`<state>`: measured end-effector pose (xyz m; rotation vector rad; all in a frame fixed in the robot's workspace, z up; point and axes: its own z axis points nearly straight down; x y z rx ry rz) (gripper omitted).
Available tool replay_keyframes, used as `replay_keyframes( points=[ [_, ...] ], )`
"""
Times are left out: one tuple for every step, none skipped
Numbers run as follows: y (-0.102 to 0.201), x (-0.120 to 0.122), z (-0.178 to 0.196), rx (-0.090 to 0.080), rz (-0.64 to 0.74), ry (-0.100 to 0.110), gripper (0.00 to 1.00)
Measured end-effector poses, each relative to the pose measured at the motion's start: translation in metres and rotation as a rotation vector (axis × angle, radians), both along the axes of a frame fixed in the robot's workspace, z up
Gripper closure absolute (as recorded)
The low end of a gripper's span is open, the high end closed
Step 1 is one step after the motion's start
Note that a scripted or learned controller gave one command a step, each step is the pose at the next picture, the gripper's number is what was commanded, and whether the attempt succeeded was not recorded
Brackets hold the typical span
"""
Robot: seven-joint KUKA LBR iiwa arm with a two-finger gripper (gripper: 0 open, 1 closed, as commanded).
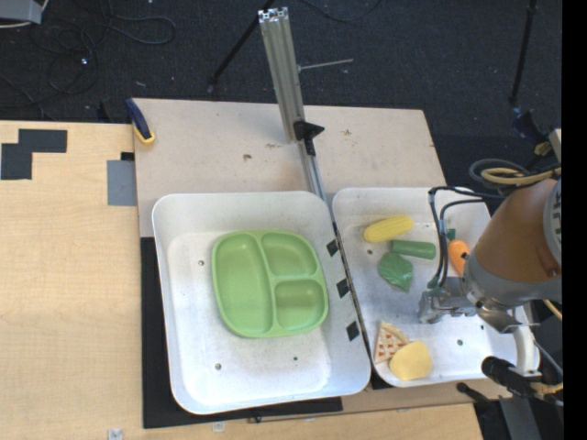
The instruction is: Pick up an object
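The pincer [433,308] sits low in the right bin [459,356]; its state cannot be determined. Corn [388,228], a green piece [397,270] and a waffle [390,342] lie nearby.

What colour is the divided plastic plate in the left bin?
Light green; the divided plastic plate shows best in the camera view.

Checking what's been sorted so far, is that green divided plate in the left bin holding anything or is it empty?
Empty. The green divided plate lies flat in the left bin, and all three compartments show bare green.
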<state>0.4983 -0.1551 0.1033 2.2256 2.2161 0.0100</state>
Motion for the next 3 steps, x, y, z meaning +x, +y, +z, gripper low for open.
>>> replay_keyframes(
  points=[
    [0.009,-0.003,0.053,-0.004,0.006,0.004,1.00],
    [0.014,0.003,0.114,-0.005,0.006,0.001,1.00],
    [0.013,0.004,0.156,-0.005,0.006,0.002,1.00]
  ],
)
